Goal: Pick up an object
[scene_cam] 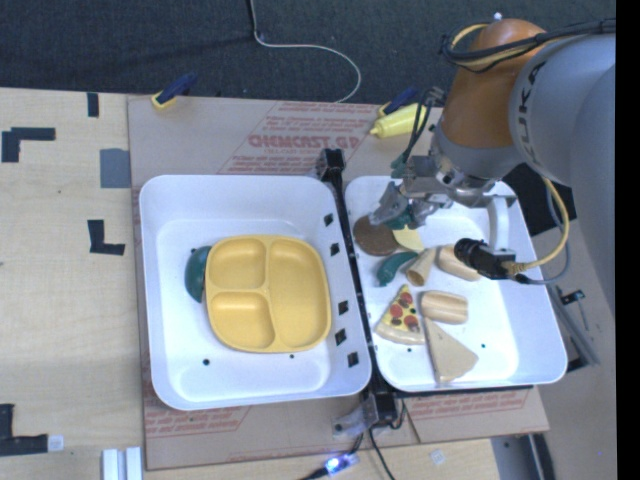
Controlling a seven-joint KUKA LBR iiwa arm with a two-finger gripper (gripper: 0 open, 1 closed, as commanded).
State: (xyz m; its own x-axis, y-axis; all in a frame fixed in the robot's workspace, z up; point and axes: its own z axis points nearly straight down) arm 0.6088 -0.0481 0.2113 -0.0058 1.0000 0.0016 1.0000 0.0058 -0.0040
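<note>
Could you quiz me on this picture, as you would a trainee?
1. True or false: the yellow divided plate lies in the left bin.
2. Which bin does the pincer hang over? A. left bin B. right bin C. neither
3. Fill the gap: the pizza slice lies in the ___ bin.

Key:
1. True; a dark green thing peeks out at the plate's left edge.
2. B; it is at the far left part of that bin, above a brown disc.
3. Right, beside a tan wedge.
</note>
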